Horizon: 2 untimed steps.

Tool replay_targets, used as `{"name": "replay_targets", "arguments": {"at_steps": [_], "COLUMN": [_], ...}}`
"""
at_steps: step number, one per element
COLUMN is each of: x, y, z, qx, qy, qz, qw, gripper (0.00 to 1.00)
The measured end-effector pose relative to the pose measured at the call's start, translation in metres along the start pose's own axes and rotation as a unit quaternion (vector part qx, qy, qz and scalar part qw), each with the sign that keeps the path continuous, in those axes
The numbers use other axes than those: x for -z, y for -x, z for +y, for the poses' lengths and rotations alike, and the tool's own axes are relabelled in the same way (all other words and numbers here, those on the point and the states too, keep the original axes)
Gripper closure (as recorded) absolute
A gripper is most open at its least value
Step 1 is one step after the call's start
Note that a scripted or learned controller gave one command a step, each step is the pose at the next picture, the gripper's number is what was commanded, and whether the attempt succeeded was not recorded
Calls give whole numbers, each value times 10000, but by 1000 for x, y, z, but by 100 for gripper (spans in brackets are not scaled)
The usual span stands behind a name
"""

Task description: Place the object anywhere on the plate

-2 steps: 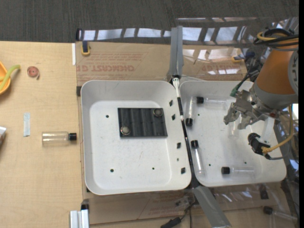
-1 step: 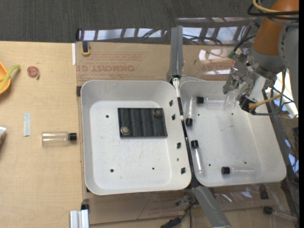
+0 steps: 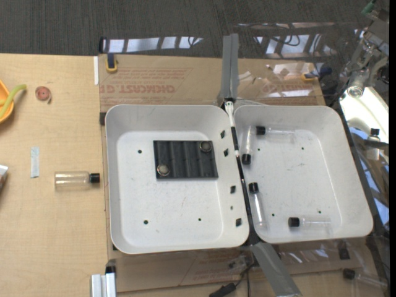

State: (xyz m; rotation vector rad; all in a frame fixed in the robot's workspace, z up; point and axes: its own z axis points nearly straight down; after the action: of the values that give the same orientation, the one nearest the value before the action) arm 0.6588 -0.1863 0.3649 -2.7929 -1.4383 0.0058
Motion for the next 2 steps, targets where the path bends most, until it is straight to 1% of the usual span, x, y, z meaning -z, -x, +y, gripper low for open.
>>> {"name": "replay_targets", "arguments": {"at_steps": [1, 2], "x": [-105, -176], "y": [-18, 6], "z": [-110, -219], "qx": [618, 925], "qy": [-16, -16], "qz": [-3, -1], "qw": [9981, 9957], "gripper": [100, 100]}}
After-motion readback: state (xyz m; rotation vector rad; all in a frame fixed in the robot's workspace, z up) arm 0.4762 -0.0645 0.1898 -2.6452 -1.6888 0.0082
